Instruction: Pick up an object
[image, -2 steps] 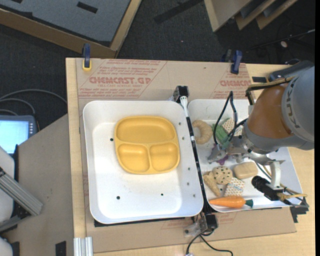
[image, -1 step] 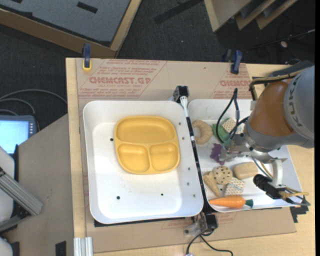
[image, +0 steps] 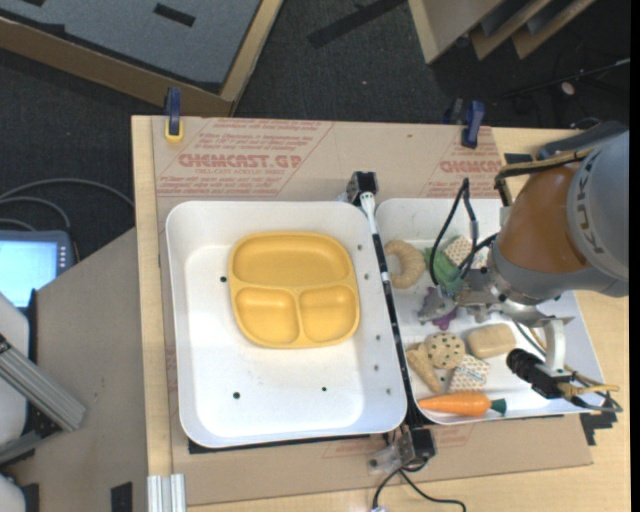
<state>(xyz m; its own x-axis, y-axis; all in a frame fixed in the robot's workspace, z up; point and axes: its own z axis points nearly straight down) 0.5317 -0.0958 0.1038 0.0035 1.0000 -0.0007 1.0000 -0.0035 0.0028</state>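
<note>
Yellow is the big divided plate (image: 294, 288) you are seeing in the left bin (image: 190, 330), while the toy food is all lying in the right bin (image: 590, 345): a carrot (image: 455, 404), a spotted cookie (image: 443, 349), a tan block (image: 490, 341) and a pale ring (image: 405, 264). Your arm (image: 555, 225) is hanging low over that right bin, and its gripper (image: 450, 300) is sitting among the toys, but you cannot tell how wide it is. Nothing is looking lifted yet, so the picking up is still waiting to be done.

Up and to the left of the gripper (image: 452, 297), red print on the brown board (image: 240, 160) reads "CHEMCAST G.P", with smaller lines beneath it illegible.
</note>
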